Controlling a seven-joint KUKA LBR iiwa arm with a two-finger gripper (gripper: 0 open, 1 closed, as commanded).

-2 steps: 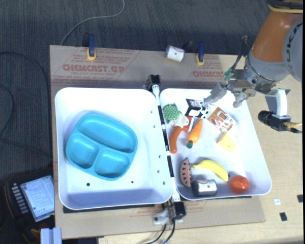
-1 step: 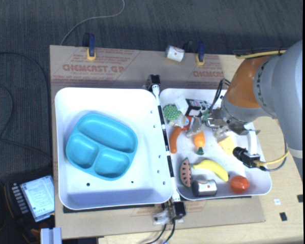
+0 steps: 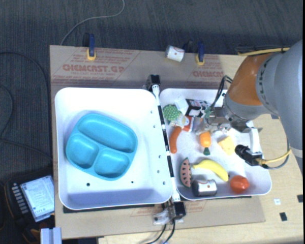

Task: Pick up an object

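Note:
The right bin (image 3: 259, 187) holds several toy foods. My gripper (image 3: 211, 120) hangs low over the bin's upper middle, reaching in from the right under the orange band of the arm (image 3: 246, 85). Just below it lies a small orange piece (image 3: 205, 139) with a green end. A yellow wedge (image 3: 226, 145) sits to its right. A banana (image 3: 212, 168), a watermelon slice (image 3: 185, 173), a red tomato (image 3: 238, 183) and a dark can (image 3: 204, 188) lie along the front. An orange carrot (image 3: 175, 138) and a green speckled piece (image 3: 171, 113) rest by the left wall.
The left bin (image 3: 71, 187) holds a blue divided plate (image 3: 100, 145). A black cable end (image 3: 244, 154) of the arm hangs over the right bin's right side. A white box (image 3: 175, 53) and blue clamps (image 3: 91, 46) sit on the board's far edge.

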